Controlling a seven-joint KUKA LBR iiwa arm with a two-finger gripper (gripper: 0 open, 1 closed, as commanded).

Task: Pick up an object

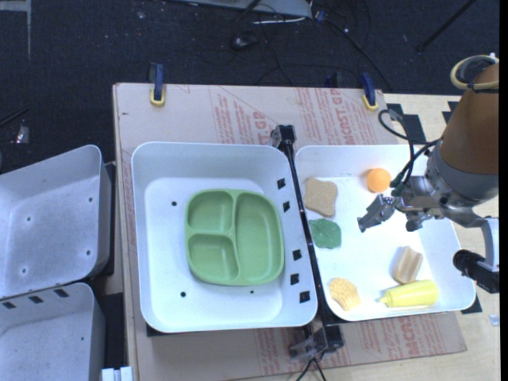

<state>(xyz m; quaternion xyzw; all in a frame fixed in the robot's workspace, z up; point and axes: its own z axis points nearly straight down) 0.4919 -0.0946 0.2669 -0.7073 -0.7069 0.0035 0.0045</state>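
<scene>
Two bins sit side by side on the desk (pixel 206 101). Left bin (pixel 151 236) holds a divided tray (pixel 236 237) near its centre. Right bin (pixel 349 161) holds six items: bread slice (pixel 321 196) at the upper left near the divider; ball (pixel 379 179) to its right, toward the back; leafy piece (pixel 325 233) just in front of the bread slice; a small block (pixel 408 264) right of centre; crinkled piece (pixel 344 293) at the front left; corn cob (pixel 410 294) along the front edge, right of it and just before the block. The gripper (pixel 379 213) hangs over the bin's middle, between ball and block.
</scene>
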